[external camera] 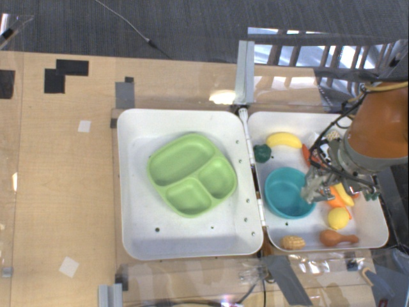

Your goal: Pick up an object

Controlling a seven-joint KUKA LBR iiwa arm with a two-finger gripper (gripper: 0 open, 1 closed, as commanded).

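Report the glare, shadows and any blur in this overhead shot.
Camera view: a bright glare spot sits on the bench just above the left bin; light streaks reflect off clear sheeting along the bottom edge; shadows stay soft around the green plate; the gripper by the blue bowl looks slightly smeared, while the banana stays sharp.

A green divided plate (192,173) lies in the left white bin (134,235).

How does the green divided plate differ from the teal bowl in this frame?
The green divided plate lies alone in the left bin and has three compartments. The teal bowl is smaller, round and undivided, and sits in the right bin among toy foods, beside the tool. Both sit upright.
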